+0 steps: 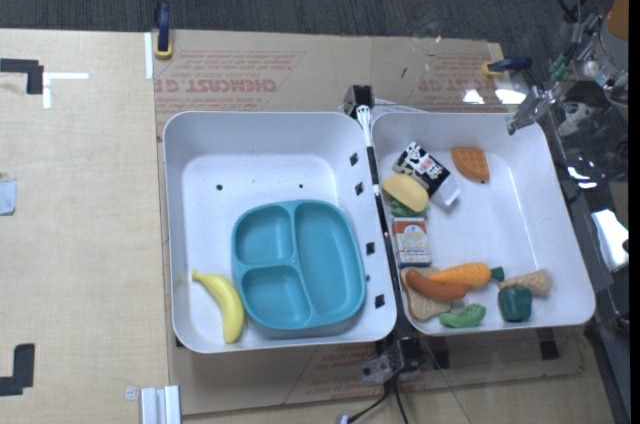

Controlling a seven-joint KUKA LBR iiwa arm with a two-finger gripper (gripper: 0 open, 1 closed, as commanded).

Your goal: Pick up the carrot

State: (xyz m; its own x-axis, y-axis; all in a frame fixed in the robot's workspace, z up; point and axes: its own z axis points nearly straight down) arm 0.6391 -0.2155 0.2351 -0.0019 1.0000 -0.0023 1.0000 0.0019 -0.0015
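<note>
The carrot (463, 274) is orange with a green stub at its right end. It lies flat near the front of the right bin (540, 202), resting against a reddish sausage (428, 286) on a slice of bread. My gripper (548, 95) is up at the bin's far right corner, well behind and to the right of the carrot. It is partly cut off by the edge of the view, and nothing can be seen held in it.
The right bin also holds a burger (405, 193), a cow-print carton (424, 166), an orange wedge (470, 163), a small box (412, 242), a green pepper (515, 303) and a green pod (462, 316). In the left bin (200, 152) are a teal divided plate (298, 264) and a banana (225, 304).
</note>
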